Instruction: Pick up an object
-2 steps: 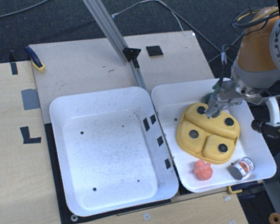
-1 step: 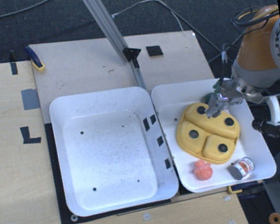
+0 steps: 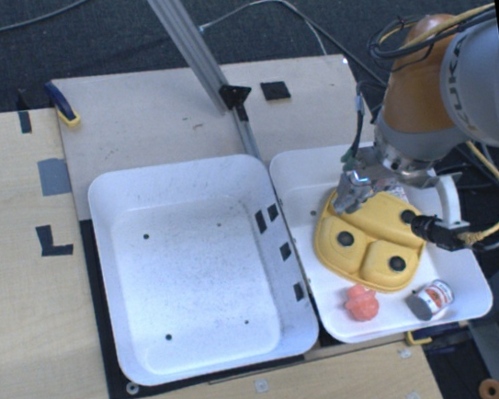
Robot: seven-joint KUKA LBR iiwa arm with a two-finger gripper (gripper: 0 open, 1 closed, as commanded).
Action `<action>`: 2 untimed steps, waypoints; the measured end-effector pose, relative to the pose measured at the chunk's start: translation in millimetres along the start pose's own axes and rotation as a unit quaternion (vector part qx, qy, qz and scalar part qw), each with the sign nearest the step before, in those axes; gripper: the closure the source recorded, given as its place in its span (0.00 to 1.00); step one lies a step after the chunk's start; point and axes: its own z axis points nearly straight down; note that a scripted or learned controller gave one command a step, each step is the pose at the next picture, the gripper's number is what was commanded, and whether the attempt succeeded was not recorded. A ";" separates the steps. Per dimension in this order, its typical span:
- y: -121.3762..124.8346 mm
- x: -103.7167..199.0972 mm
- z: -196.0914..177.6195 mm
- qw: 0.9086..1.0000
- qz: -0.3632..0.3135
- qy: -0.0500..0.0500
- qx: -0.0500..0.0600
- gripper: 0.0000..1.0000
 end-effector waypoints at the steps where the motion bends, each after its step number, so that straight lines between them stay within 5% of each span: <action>1: 5.1 59.9 -11.2 1.000 -0.001 0.001 0.000 1.00; 2: 7.4 118.8 -9.8 1.000 -0.001 0.000 0.000 1.00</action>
